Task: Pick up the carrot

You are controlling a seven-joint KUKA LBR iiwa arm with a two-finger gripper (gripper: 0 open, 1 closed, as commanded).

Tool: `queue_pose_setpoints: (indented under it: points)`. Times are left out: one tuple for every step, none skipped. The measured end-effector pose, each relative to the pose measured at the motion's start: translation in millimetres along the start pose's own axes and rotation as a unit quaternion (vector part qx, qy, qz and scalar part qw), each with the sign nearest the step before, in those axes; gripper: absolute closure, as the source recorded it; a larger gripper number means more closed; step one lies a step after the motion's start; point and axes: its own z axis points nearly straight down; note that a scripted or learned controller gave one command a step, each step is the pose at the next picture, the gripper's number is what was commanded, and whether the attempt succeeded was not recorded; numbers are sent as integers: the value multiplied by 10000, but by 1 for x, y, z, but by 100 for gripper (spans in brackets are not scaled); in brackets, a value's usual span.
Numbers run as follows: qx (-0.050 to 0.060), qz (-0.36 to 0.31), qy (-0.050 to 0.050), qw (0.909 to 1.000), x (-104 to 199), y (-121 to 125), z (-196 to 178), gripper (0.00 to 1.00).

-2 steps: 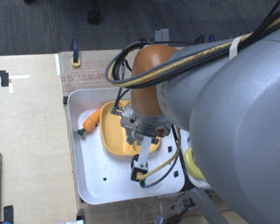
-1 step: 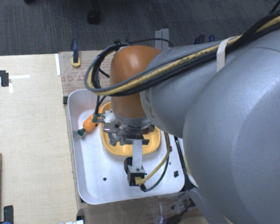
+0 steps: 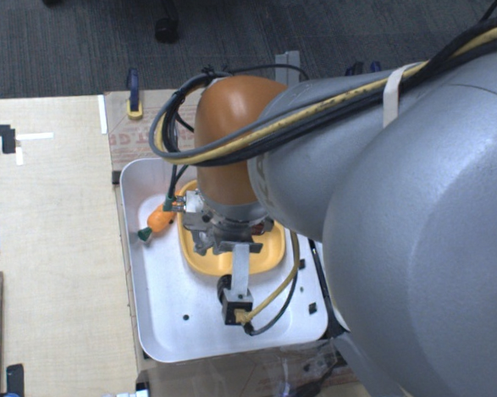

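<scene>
we see the carrot (image 3: 157,217) lying flat on the floor of the white bin (image 3: 177,330), in its upper left part, near the left wall. its green top points down-left toward that wall and its orange end lies just beside the edge of a yellow dish-like thing (image 3: 200,258); we can't tell if they touch. the gripper (image 3: 222,231) hangs over that yellow thing, just right of the carrot, with the orange band (image 3: 232,139) and grey arm (image 3: 402,208) stacked above it and blocking our look down. so we cannot tell if the gripper is released or clenched, and nothing shows as held. the carrot sits on the bin floor, so we judge it not yet picked. our guess is the wrist is low here because the program is lining up on the carrot, but it looks off to the right, more over the yellow thing. next move likely needs a shift left. risk: closing on the yellow rim, or nudging the carrot against the wall.
</scene>
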Motion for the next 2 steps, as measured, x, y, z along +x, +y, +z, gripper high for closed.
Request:
queue_pose_setpoints:
  points:
    - [32, -6, -38, 10000, -1, 0, -5, 100]
    - [4, 537, -5, 9986, 3, 24, 5, 100]
